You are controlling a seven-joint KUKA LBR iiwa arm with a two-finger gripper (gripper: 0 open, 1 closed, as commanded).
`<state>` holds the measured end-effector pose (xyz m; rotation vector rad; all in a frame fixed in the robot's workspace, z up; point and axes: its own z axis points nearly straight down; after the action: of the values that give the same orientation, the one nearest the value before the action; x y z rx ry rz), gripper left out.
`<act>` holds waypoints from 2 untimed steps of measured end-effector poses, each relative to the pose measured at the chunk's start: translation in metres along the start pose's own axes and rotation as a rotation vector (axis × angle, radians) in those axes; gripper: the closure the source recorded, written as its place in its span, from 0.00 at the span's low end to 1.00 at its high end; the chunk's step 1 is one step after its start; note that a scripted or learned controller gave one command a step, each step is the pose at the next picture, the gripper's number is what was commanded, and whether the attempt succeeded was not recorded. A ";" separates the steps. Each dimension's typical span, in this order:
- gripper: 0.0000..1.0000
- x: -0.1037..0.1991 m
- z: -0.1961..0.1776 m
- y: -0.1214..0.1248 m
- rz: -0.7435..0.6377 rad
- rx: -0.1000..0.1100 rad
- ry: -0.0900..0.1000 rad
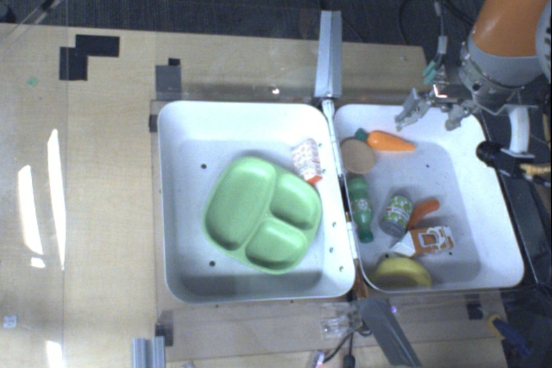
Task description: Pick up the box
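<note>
The box (432, 240) is a small orange and white carton lying in the right bin (483, 185), near its front, between a banana (404, 271) and an orange carrot-like piece (423, 209). My gripper (434, 113) hangs over the far rim of that bin, well behind the box. Its fingers (410, 111) are spread apart and open, with nothing between them.
The right bin also holds a carrot (392, 141), a round brown item (357, 157), a green bottle (360, 208) and a small can (396, 214). In the left bin (185, 185) lie a green divided plate (263, 213) and a small packet (306, 159).
</note>
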<state>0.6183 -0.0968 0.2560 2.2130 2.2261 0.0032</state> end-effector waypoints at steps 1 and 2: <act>0.00 0.000 0.129 -0.117 -0.029 0.002 0.001; 1.00 0.000 0.117 -0.114 -0.031 -0.005 0.000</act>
<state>0.5046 -0.0976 0.1384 2.1758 2.2575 0.0088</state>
